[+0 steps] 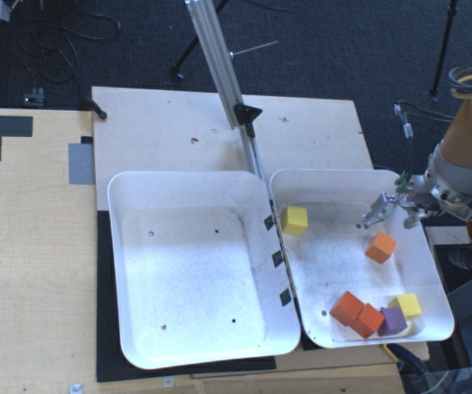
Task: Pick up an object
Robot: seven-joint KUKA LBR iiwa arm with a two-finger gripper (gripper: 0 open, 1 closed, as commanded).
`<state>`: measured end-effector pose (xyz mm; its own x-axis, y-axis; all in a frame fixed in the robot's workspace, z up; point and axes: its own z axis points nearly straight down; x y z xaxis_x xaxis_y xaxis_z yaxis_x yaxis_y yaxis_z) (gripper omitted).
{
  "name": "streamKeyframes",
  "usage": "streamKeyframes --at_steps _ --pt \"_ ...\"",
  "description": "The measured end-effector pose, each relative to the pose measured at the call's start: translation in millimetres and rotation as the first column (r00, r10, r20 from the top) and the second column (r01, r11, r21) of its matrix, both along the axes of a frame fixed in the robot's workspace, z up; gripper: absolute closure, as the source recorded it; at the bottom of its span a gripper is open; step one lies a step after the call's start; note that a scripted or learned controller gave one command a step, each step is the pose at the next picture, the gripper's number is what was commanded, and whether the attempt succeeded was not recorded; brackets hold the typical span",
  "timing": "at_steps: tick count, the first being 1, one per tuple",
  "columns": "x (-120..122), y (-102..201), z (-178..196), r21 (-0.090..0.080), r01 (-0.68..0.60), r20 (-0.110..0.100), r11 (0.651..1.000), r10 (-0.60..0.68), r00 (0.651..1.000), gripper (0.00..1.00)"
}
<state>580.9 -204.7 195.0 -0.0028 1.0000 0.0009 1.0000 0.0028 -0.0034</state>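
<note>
**Inspector:** Camera view, bench first. Two shallow white plastic bins sit side by side on a pale board over a light wooden bench top (pixel 30 245). The left bin (pixel 137 212) shows only dark specks. A ribbed aluminium rail (pixel 219 64) slants across the board towards the gap between the bins, with a checkered marker at its top end. Beyond lies dark carpet with loose black cables (pixel 63 31).

**Clerk:** Contents of the right bin (pixel 433 302)?

**Inspector:** A yellow foam cube (pixel 295 219) near its left wall. A small orange cube (pixel 380 247) right of centre. At the near right corner a cluster, touching: two orange-red blocks (pixel 357 312), a purple cube (pixel 392 320) and a second yellow cube (pixel 408 305).

**Clerk:** The end effector?

**Inspector:** The two-finger metal gripper (pixel 377 212) reaches in over the bin's right rim, just above and left of the small orange cube. Its fingers stand slightly apart, with nothing between them.

**Clerk:** Markings?

**Inspector:** No legible writing or brand; only grey rectangular patches (pixel 6 134) on the bench top at left.
</note>
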Motion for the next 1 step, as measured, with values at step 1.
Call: streamKeyframes --at_steps 1 --pt "10.5 18.7 -75.0 -0.01 0.001 0.025 1.0 -0.001 1.0 0.0"
